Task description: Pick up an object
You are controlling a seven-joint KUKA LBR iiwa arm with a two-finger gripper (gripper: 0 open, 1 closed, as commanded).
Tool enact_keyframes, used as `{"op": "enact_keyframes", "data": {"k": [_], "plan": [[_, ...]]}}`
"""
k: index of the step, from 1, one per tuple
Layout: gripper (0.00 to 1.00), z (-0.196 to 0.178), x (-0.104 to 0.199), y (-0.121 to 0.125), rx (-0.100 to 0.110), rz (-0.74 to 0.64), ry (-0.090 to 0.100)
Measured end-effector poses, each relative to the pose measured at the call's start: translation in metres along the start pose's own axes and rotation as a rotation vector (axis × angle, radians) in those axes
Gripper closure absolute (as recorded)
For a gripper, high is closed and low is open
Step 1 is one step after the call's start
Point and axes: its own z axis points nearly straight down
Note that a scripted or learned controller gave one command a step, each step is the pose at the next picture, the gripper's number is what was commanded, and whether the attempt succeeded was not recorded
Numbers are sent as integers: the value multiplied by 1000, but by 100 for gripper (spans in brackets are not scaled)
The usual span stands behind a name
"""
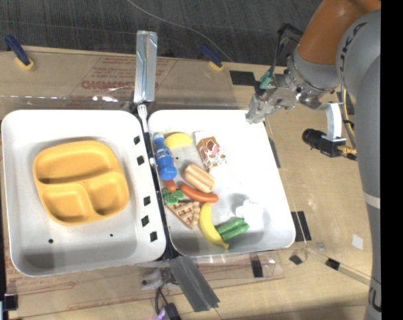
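The right bin (268, 185) holds a cluster of toy food along its left side: a blue bottle (163, 157), a yellow lemon (178, 140), a small snack carton (211, 152), a hot dog bun (199, 177), a red sausage (199, 194), a waffle slice (184, 213), a banana (209, 225), green pea pods (232, 229) and a white piece (249, 213). My gripper (257, 111) hangs over the bin's far right corner, apart from all of them, with nothing seen between its fingers.
The left bin (21, 245) holds a yellow divided tray (80, 179). A metal clamp bar (145, 69) stands at the far end of the wall between the bins. Open bench lies to the right of the bins.
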Motion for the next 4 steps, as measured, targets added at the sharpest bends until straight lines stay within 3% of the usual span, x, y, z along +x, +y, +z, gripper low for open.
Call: {"op": "enact_keyframes", "data": {"k": [1, 2, 3, 4], "plan": [[0, 78, -17, -78, 6, 6, 1], [0, 163, 2, -63, 6, 346, 3], [100, 152, 2, -61, 4, 341, 5], [0, 152, 2, -63, 12, 342, 5]]}}
